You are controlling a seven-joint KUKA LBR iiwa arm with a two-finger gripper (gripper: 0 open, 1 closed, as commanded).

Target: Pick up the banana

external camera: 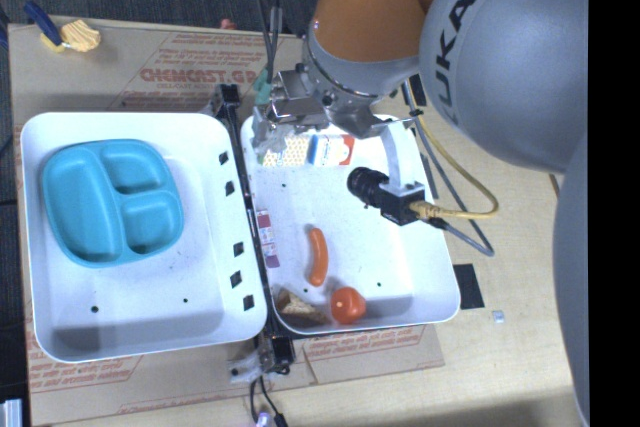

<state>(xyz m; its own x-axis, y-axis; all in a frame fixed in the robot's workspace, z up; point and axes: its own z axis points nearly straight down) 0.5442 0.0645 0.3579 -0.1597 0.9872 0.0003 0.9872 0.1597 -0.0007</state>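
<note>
The arm comes in from 3 o'clock, and its gripper (283, 120) hangs low over the 12 o'clock end of the right bin (425, 255), close to the divider between the two bins. The wrist hides its tip, so I cannot tell whether it is open or closed, or whether it grips anything.

I cannot place the banana with certainty. Just under the gripper, towards 11 o'clock, there is a pale yellowish patch (268, 151) half hidden by the tool. That is my best guess for the banana, but it is too covered to be sure. Beside it lies a white and red packet (328, 151). Towards 6 o'clock in the same bin are an orange sausage (317, 255), a red tomato (347, 304) and a brownish lump (300, 306) against the near wall. The left bin (210, 315) holds a blue divided tray (110, 200).

The arm seems to be at the reach-and-close stage. To do it well, the gripper should be centred over the fruit's middle and should close across its narrow width, not along its length. It should also stay apart from the packet and the bin wall, since a grip made this close to the divider could catch the rim. The lift should go straight up and slowly, so that a weak grip shows early.
</note>
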